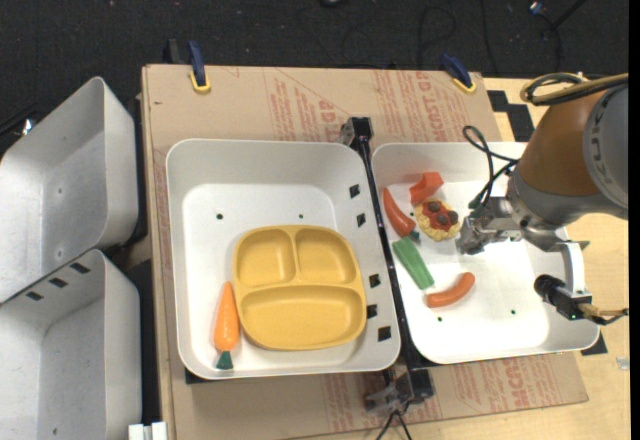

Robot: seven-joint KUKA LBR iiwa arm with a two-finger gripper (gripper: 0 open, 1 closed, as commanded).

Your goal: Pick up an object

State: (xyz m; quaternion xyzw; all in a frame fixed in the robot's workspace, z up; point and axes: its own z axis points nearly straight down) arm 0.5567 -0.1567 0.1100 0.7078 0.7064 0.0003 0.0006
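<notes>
Yellow tray (300, 288) and carrot (226, 320) fill the left bin (190, 228); right bin (500, 328) holds sausage (450, 291), jaws' state unclear.

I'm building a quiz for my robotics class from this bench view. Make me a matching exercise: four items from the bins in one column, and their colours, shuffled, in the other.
Things:
1. carrot
2. divided plate
3. sausage
4. bean pod

Colours:
A. green
B. yellow
C. orange with a green tip
D. red-orange

Pairs: 1-C, 2-B, 3-D, 4-A
</notes>
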